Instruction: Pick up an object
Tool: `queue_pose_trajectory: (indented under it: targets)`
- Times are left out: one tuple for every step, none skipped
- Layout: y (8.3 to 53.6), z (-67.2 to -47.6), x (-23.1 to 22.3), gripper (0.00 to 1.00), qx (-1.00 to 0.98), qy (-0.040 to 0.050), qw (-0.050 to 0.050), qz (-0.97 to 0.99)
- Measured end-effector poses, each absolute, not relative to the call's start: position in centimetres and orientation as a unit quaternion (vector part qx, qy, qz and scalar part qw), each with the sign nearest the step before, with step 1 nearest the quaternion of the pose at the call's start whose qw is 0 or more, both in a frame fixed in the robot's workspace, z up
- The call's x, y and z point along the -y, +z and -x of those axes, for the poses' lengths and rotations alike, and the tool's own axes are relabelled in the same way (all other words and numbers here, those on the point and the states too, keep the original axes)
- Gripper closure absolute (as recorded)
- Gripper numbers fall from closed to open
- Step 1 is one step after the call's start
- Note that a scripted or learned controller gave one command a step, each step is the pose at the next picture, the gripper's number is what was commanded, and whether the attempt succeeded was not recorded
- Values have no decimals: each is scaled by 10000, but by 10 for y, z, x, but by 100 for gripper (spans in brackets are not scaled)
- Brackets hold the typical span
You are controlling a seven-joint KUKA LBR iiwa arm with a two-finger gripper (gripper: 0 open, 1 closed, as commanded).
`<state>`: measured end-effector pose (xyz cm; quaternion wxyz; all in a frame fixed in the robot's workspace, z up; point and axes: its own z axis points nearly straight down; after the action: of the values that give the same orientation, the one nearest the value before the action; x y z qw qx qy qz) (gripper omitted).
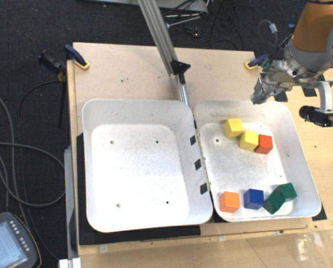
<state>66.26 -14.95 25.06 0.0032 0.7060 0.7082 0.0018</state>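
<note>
Hovering above the far right corner of the right bin (300,149), the gripper (262,95) hung clear of every block; we could not tell the state of the jaws, since the tips were dark and blurred against the surface (133,71).

We took the nearest candidate to be the yellow block (233,127), lying toward the near side and slightly left of the jaws, well below them in the view; a 2nd yellow block (248,140) sat just beside it, touching the orange-red block (264,143) on its right; these 3 formed a short diagonal row, so we judged the first yellow block to have the most open room, with bare bin floor to its left and far side.

Along the near edge of the same bin lay 4 more: an orange block (229,201), a blue block (254,199), and 2 green blocks (280,197) pressed together against the rim; we judged these harder, crowded by the wall.

The left bin (133,161) lay across the divide, well apart from the arm; a slanted metal pole (158,29) stood beyond the bins, far enough left to leave the descent open.
</note>
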Motion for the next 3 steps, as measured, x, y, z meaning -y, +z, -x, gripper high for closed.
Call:
queue_pose_trajectory:
  targets:
    - [269, -664, 149, 100, -7080, 12, 21, -7062]
    - [253, -657, 100, 100, -7097, -3, -14, -7045]
    - [239, -652, 47, 100, -7098, 0, -12, -7044]
